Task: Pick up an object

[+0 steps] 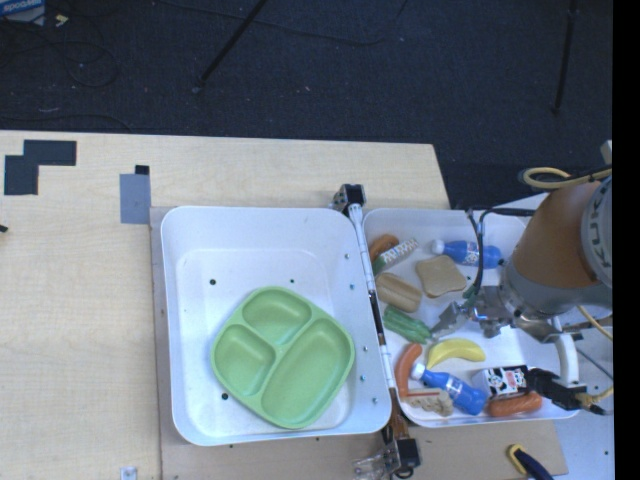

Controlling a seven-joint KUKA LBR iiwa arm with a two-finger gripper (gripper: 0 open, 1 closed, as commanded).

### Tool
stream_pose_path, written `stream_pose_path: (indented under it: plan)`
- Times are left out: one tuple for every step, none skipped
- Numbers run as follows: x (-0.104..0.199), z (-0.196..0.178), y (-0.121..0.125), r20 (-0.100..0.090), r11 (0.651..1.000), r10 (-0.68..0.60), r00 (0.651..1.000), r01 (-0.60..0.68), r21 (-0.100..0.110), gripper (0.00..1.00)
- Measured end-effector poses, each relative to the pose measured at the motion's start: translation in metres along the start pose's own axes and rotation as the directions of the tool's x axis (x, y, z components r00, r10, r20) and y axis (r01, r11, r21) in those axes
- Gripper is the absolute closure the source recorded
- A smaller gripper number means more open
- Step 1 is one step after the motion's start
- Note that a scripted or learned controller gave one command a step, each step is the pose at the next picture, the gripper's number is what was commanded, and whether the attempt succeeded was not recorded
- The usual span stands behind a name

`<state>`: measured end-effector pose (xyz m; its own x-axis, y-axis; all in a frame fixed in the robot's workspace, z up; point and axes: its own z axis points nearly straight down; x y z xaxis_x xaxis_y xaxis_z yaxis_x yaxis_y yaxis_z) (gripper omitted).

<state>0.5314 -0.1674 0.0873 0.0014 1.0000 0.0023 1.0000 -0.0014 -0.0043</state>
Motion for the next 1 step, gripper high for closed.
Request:
stream_pose_path:
  plan:
    - [0.0148, -0.0003, -0.0236, 0.002, 1.000, 0.002, 1.000, -0.002, -0.005, 0.00]
